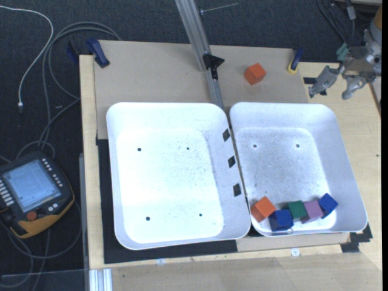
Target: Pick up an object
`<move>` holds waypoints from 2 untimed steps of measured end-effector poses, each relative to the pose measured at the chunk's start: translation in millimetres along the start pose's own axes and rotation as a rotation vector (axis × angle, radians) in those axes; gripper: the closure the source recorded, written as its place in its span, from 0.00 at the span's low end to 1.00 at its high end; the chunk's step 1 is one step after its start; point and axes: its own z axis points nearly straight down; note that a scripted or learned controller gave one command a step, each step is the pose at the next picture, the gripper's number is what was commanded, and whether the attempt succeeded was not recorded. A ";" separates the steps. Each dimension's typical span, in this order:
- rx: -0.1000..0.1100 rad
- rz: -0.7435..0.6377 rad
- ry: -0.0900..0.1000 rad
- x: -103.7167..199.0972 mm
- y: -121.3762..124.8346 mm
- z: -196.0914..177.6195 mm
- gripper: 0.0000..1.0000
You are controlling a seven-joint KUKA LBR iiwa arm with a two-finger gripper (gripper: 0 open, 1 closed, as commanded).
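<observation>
Bench (151,71) of tan board, two white bins (167,174), dark carpet (36,53) around.

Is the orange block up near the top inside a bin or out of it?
Out. That orange block sits on the bare bench board beyond the right bin, apart from the rim.

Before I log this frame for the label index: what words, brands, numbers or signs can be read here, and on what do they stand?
None can be read.
Handheld control pendant, on the floor left of the bench: its screen shows content, too small and blurred to read.
Coloured blocks in the right bin, and the orange block on the bench: no markings visible.
</observation>
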 end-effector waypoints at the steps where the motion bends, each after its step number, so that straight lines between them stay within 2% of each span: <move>1: -0.005 -0.002 -0.002 0.3 0.9 -12.1 1.00; 2: -0.014 0.000 -0.005 -17.8 18.6 -116.5 1.00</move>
